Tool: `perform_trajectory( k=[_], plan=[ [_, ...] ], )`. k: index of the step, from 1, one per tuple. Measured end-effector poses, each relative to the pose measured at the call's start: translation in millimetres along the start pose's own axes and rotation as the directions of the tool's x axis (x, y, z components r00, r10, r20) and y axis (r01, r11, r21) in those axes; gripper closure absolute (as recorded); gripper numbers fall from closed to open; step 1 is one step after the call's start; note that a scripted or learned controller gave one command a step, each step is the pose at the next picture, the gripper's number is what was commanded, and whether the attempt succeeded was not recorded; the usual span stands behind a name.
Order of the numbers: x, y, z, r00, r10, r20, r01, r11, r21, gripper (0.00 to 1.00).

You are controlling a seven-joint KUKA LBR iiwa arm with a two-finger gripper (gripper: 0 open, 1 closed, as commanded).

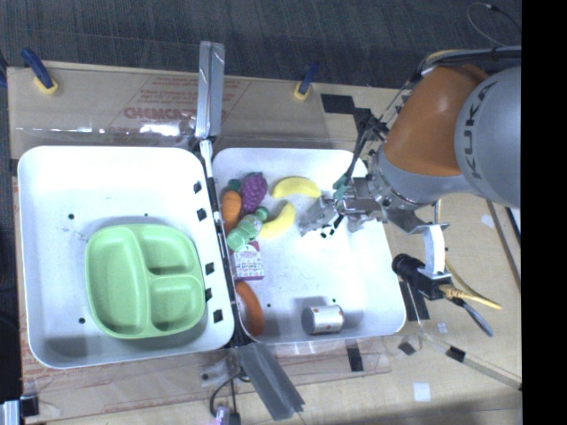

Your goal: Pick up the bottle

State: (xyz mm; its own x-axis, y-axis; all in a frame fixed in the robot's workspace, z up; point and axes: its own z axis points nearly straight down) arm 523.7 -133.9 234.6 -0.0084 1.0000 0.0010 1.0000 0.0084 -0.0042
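The bottle (243, 232) is small and green, and it lies tilted along the left wall of the right bin (372, 312), between a carrot (231, 206) and a pink carton (249, 261). My gripper (321, 220) hangs over the middle of the right bin, to the right of the bottle and apart from it. A yellow banana (279, 221) lies between the gripper and the bottle. Nothing shows in the gripper's grasp.
The right bin also holds purple grapes (254, 189), a second banana (296, 187), an orange item (249, 308) at the front left and a metal can (323, 318) at the front. A green divided plate (146, 280) sits in the left bin (53, 184).
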Motion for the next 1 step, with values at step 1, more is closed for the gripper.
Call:
perform_trajectory(
  k=[1],
  plan=[
    [-9.8, -40.3, 129.0, 0.998, 0.066, -0.001, -0.066, 0.998, 0.001, 0.0]
  ],
)
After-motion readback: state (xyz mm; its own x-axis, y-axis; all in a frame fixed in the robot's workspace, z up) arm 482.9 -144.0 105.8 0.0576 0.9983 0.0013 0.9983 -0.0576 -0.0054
